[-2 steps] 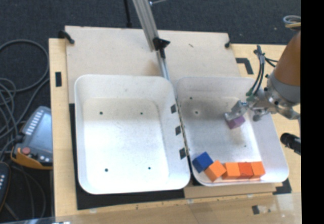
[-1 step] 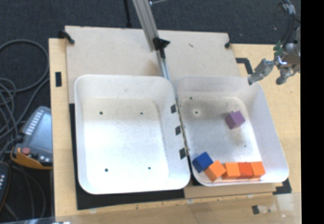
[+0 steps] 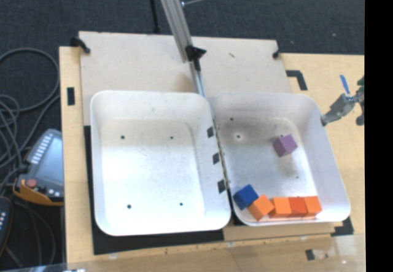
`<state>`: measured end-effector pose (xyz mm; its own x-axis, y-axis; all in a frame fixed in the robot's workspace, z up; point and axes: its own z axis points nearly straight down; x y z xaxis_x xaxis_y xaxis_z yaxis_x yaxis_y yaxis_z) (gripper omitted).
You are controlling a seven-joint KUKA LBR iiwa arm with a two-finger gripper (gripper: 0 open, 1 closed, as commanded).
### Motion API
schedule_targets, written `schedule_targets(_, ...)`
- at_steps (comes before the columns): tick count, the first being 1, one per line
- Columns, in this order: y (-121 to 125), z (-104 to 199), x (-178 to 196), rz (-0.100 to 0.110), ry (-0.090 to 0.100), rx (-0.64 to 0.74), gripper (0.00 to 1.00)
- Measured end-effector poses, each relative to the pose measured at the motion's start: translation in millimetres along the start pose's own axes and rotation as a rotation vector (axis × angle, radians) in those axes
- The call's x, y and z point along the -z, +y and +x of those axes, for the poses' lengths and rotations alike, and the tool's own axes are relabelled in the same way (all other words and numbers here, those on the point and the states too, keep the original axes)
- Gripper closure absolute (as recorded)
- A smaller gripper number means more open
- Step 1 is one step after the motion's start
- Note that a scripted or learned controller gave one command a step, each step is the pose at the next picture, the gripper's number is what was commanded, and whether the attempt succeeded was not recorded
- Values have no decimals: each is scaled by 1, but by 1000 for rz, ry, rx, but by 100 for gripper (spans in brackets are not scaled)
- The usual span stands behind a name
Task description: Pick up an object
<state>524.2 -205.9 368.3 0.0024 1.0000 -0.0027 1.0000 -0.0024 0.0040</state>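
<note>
five blocks in right bin (image 3: 325, 142): purple block (image 3: 284, 145), blue block (image 3: 245, 196), orange blocks (image 3: 288, 206). end effector (image 3: 344, 105) at bin's right rim; grip state can't tell.

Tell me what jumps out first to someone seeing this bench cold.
The row of orange blocks along the near wall of the right bin, with a blue block at its left end. Then the lone purple block mid-bin, and the gripper at the right edge.

No text, label, brand, number or sign can be read on anything here
</note>
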Motion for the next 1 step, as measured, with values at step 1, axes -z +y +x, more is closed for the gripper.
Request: schedule_targets(1, 64, 68, -85, 9, 5, 11, 0)
